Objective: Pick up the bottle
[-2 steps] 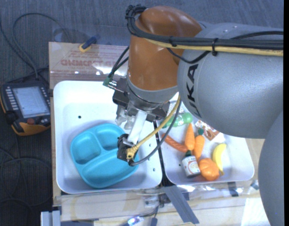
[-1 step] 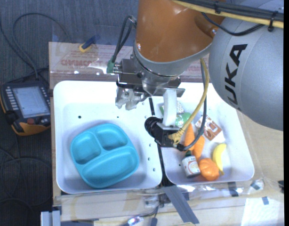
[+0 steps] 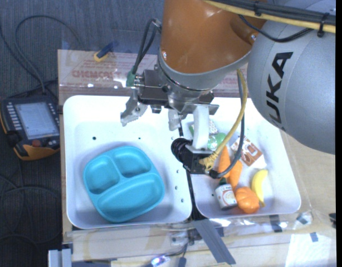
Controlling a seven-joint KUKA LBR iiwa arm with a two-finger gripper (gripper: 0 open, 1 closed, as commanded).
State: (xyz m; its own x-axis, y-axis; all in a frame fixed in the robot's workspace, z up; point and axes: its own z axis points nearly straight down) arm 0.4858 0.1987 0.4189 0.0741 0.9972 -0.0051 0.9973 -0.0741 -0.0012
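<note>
A small bottle with a red label stands near the front of the right bin, beside an orange fruit. My gripper hangs over the back right part of the left bin, up and to the left of the bottle and well apart from it. Its two fingers are spread open with nothing between them. The arm's big orange and grey body covers the back of the right bin.
A blue divided plate lies in the left bin. The right bin also holds a carrot, a banana, a green item and a small brown and white box. A teach pendant lies left of the bench.
</note>
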